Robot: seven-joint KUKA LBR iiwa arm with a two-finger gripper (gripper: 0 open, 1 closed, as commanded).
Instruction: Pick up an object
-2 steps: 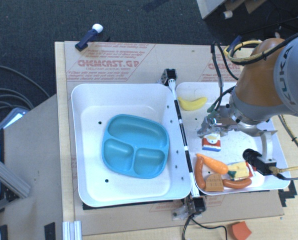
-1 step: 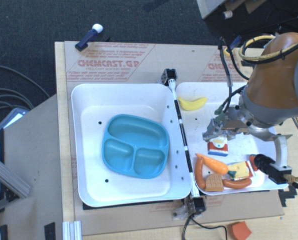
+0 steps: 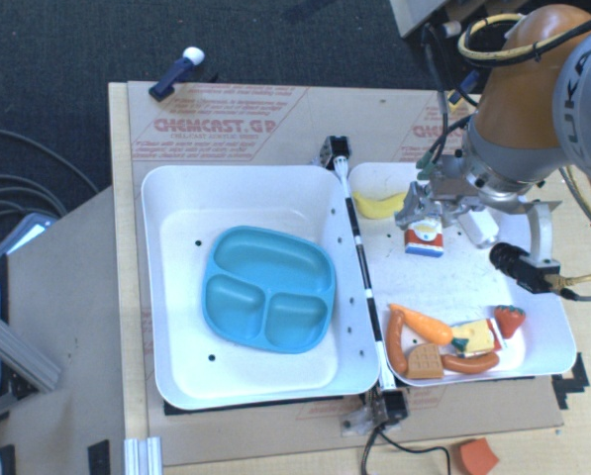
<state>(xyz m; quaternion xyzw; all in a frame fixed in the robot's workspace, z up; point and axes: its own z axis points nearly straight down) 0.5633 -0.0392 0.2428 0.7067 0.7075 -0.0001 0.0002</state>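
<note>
The grey arm (image 3: pixel 533 87) with its orange band reaches in from the right and hangs over the far part of the right bin (image 3: pixel 557 349). The left bin (image 3: pixel 166 265) carries a blue divided tray (image 3: pixel 268 290), well apart from the work. In the right bin's near end sits a heap of toy food: an orange carrot (image 3: pixel 419 322), a sausage (image 3: pixel 465 363), a cracker (image 3: pixel 425 361), a strawberry (image 3: pixel 510 319). A yellow banana (image 3: pixel 378 205) lies at the far left corner of that bin, against the divider.

The gripper (image 3: pixel 423 218) stands directly over a small red, white and blue carton (image 3: pixel 425 239), which looks upright and sits apart from the heap, just right of the banana. Whether the fingers are spread or pressed together cannot be told; the wrist hides them.

The step in hand seems to be the descent onto the carton. To do it well, I judge the fingers should straddle its flat sides, go low enough to catch the body and not the top, and stay off the banana.
</note>
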